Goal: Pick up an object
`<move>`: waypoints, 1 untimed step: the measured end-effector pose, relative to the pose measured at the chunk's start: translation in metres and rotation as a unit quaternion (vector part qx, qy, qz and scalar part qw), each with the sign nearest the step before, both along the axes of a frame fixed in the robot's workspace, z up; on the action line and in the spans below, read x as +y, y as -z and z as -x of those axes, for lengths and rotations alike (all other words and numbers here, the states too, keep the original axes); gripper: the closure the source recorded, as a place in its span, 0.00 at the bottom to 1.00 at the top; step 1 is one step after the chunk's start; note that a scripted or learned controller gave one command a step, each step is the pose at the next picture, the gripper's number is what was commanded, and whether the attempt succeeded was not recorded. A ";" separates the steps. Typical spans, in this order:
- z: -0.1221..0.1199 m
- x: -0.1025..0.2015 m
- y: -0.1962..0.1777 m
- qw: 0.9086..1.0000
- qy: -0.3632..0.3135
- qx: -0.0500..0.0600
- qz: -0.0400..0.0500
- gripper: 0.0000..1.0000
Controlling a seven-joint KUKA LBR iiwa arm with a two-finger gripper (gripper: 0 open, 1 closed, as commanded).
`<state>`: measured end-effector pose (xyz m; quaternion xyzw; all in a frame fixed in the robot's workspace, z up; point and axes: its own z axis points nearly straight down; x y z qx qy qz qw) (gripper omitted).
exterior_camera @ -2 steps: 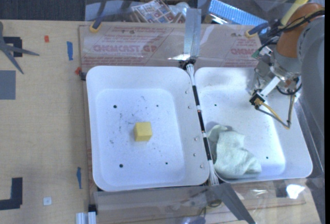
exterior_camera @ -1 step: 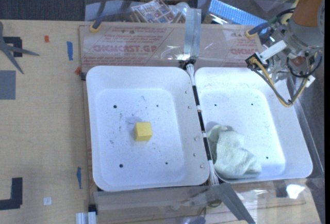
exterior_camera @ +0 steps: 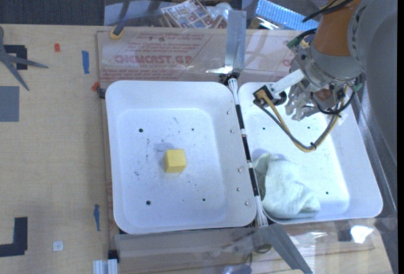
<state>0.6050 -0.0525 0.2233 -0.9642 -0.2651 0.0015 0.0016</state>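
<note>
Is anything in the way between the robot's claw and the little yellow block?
Yes. The gripper hangs over the right bin, and the yellow block lies in the left bin. The bins' raised rims stand between them.

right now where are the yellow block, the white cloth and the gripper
yellow block (exterior_camera: 175,160), camera view, its top face
white cloth (exterior_camera: 287,190), camera view, middle of the bundle
gripper (exterior_camera: 302,106), camera view, between its fingertips

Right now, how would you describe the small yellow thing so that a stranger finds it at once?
Find the two white bins; take the left bin. Near its middle lies a small yellow block, alone on the speckled floor. The crumpled white cloth is pale, soft and in the right bin.
</note>
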 end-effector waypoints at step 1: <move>-0.010 0.087 -0.011 0.997 0.081 -0.002 0.001 1.00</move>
